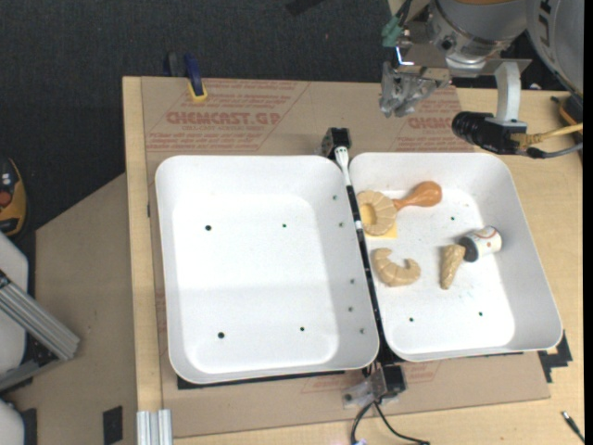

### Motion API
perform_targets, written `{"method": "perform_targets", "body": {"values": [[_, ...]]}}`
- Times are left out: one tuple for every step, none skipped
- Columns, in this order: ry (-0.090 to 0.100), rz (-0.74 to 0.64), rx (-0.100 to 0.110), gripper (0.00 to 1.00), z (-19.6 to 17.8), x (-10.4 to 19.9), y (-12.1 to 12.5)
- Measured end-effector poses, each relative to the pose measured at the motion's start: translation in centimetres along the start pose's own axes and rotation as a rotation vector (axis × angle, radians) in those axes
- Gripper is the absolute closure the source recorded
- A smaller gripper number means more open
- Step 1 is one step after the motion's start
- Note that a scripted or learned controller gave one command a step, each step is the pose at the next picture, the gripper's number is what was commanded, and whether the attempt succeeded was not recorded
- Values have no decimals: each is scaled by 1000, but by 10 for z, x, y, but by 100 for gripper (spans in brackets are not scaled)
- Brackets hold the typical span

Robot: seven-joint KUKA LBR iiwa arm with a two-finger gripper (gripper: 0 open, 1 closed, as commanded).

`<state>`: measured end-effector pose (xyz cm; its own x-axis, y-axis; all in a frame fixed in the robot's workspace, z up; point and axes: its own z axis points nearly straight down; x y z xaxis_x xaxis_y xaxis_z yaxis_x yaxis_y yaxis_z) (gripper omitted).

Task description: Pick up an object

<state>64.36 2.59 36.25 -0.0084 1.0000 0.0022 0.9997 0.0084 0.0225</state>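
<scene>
Two white bins sit on the worktop. Right bin holds brush, croissant, cone. Gripper hovers beyond it, finger spacing unclear. Clustered items risk a glancing, failed grasp.

The robot's grey metal arm has a rounded, glossy body with an orange band wrapped across its upper section and a paler silver collar below that. Dark letters mark the grey casing at the far right. Thin black cables and a small green connector run along the left flank of the wrist. The small metallic end effector is silver-grey, built of compact, angular parts with dull reflections.
</scene>
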Motion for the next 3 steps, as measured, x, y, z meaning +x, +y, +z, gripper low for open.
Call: {"method": "perform_targets", "body": {"values": [[0, 0, 34, 100, 96, 76, -25], [0, 3, 11, 100, 28, 130, 26], [-1, 1, 31, 100, 75, 204, -20]]}}
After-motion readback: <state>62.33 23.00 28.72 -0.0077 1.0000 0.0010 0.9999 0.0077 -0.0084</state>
